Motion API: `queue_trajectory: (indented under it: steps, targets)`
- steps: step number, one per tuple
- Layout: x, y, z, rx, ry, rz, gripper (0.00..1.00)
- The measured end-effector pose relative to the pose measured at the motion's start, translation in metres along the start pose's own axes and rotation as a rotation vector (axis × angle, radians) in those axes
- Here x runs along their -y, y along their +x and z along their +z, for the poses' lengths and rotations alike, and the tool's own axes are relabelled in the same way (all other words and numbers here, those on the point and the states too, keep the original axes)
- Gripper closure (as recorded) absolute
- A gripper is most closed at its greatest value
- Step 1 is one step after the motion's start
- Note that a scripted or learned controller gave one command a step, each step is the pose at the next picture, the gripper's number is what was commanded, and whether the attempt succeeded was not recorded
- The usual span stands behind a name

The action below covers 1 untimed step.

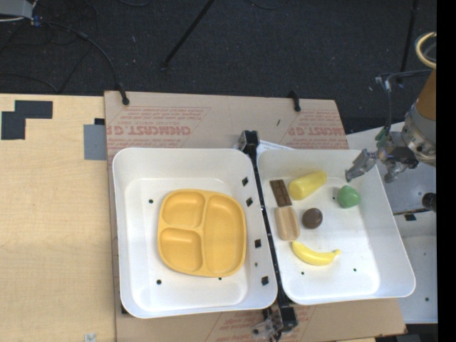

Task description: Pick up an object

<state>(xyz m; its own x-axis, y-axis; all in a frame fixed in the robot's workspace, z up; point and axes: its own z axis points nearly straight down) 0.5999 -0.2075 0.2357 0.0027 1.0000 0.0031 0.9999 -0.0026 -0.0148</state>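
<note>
Gripper [372,164] at right bin's [399,262] far right edge, fingers spread, gripping nothing; green ball [348,196] just below its fingertips; yellow cylinder [308,184], brown ball [312,218], banana [315,254] further left

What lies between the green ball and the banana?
In the camera view, the brown ball sits roughly between the green ball and the banana, a little to the left of the line joining them; the rest is bare bin floor.
</note>
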Motion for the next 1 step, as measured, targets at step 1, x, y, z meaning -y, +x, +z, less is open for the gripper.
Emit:
queue_trajectory:
  steps: [1]
  targets:
    - [-0.0025, 0.0006, -0.0083, 0.003, -0.014, -0.003, 0.00]
